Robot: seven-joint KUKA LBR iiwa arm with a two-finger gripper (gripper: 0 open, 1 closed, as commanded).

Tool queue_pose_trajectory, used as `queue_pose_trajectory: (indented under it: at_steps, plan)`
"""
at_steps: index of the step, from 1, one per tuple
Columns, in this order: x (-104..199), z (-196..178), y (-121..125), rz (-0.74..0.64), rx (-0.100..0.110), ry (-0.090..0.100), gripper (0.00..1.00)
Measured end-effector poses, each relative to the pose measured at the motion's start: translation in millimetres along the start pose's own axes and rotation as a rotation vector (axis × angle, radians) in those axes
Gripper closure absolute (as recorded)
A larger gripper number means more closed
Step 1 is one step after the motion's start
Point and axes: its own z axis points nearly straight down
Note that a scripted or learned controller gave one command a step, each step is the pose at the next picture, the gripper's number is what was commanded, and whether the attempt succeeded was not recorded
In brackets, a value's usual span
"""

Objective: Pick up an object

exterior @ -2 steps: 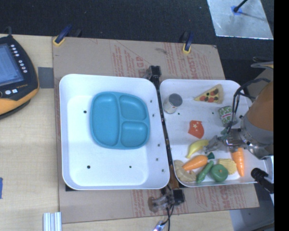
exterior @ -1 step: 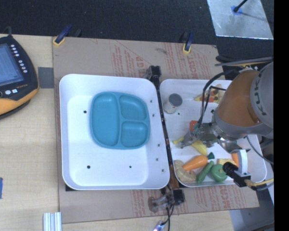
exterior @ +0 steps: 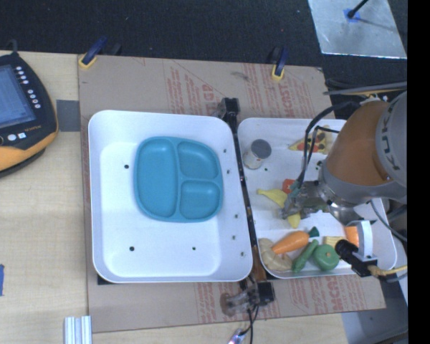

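On the left, a blue plate point(exterior: 178, 178) sits in its bin point(exterior: 115, 256). Right bin point(exterior: 269, 131): gripper point(exterior: 295, 208) low over a yellow banana point(exterior: 272, 195); grip state can't be told. Carrot point(exterior: 290, 242) nearby. Judgement: centre on one item, avoid neighbours.

Arm point(exterior: 373, 153) grey, broad orange band above wrist — black cable looping alongside; dark metal pincer point(exterior: 295, 208).
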Motion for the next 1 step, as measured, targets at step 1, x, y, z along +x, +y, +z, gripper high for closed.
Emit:
queue_pose_trajectory:
  at_steps: [1]
  plan:
    - [79.8,-90.3,-37.6,0.002,-0.003,0.001,1.00]
